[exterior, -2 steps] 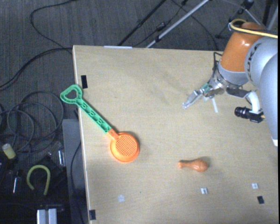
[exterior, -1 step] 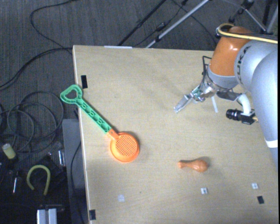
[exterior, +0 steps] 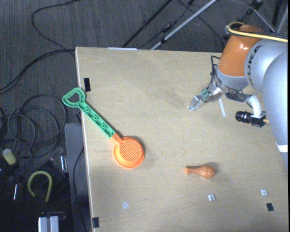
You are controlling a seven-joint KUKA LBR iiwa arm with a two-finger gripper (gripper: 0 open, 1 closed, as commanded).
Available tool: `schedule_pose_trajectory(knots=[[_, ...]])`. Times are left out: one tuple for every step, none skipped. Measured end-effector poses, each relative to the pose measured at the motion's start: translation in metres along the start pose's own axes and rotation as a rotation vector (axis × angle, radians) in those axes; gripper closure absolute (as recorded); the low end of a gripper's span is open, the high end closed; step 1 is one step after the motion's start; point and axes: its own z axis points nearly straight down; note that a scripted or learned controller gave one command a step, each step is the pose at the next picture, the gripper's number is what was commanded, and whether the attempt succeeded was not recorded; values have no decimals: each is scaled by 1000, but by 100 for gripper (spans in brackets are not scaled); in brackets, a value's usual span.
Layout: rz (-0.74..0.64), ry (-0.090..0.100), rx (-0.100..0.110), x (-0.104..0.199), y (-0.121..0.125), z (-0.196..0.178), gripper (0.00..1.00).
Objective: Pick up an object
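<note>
The gripper [exterior: 197, 103] hangs over the upper right part of the tan bench surface [exterior: 159, 76], its pale tips pointing down and to the left. They blur together, so it cannot be told how the gripper is set, and nothing is seen between its tips. Behind it rises the arm [exterior: 266, 76], with its orange band directly above the wrist, reaching in from the right.

Nothing lies under the gripper; the nearest candidate is a small orange drumstick-shaped toy [exterior: 201, 170], lying on its side well below the gripper toward the near edge, its thicker end to the right. Farther left lies a toy strainer [exterior: 102, 128] with an orange mesh head and a long green handle that runs up-left to a loop, flat on the surface and close to the left edge.

Since both things lie flat and apart from each other, either could probably be approached from straight above. The drumstick toy looks the likelier target, being closer, and the arm would have to travel toward the near edge before descending.
</note>
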Motion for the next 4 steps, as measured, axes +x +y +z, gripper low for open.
schedule_pose_trajectory(knots=[[0, 0, 0, 0, 0, 0, 0], [0, 0, 0, 0, 0, 0, 0], [1, 0, -2, 0, 1, -9, 100], [1, 1, -2, 0, 1, -9, 0]])
